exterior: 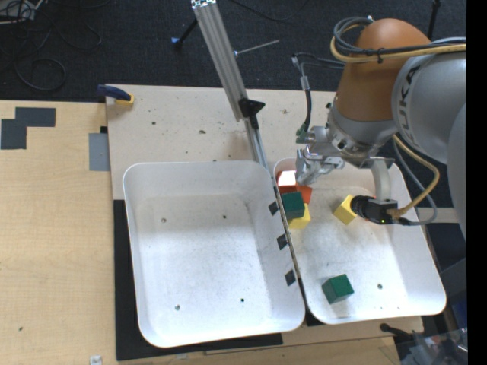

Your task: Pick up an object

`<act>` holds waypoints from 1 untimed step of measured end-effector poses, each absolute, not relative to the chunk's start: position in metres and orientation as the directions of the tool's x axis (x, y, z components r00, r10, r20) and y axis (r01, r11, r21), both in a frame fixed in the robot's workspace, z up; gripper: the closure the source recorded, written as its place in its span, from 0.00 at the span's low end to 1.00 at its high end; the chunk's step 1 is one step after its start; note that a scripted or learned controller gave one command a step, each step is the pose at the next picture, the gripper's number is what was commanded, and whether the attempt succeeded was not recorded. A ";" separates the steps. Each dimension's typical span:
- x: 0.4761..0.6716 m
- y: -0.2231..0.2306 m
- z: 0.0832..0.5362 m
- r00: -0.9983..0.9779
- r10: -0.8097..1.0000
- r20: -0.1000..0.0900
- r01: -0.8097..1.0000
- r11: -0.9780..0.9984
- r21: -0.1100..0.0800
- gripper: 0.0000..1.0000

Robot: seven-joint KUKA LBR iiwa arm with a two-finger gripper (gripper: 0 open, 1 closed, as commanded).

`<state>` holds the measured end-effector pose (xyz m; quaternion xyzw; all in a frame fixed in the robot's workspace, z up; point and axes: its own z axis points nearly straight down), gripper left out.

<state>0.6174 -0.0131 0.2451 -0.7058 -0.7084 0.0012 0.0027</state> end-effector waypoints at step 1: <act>0.621 0.036 0.250 -0.004 1.000 0.001 1.000 0.004 -0.002 1.00</act>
